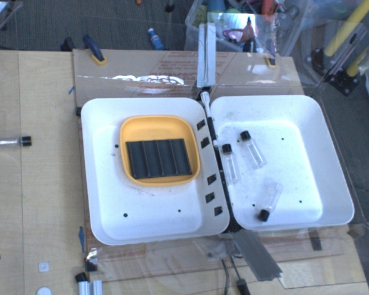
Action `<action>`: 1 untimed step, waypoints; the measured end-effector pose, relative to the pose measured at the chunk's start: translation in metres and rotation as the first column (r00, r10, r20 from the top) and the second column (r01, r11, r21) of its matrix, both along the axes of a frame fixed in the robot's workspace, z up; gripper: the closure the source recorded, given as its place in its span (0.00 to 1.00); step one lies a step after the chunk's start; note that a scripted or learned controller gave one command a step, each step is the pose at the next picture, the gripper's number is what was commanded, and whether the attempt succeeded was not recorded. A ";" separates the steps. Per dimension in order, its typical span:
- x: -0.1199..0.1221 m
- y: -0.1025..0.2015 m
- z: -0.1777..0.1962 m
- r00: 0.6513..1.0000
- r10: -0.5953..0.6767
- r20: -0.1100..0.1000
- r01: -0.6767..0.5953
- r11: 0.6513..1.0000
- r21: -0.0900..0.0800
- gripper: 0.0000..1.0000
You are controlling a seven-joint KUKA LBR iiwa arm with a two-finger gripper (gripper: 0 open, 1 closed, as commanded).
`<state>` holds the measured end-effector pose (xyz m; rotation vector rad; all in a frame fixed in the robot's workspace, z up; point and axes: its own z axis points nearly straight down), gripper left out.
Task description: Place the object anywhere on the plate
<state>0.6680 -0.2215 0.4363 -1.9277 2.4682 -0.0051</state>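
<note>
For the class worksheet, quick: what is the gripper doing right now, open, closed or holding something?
Gripper: its state cannot be told from the camera view; the dark grooved object already lies on the yellow plate.

Yellow plate (128, 129) in left bin, dark ridged object (158, 158) flat on it

Bright, even light falls from above, with soft faint shadows along the inner walls of the two white bins (98, 183). Glare streaks the clear plastic sheet (149, 79) at the desk's (31, 214) far edge and the clear tub (258, 17) beyond it. The view is slightly soft throughout; the clear vials (253, 151) nearly vanish against white.
</note>
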 end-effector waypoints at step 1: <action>0.000 0.000 -0.001 0.925 0.379 -0.001 -0.379 0.925 -0.002 1.00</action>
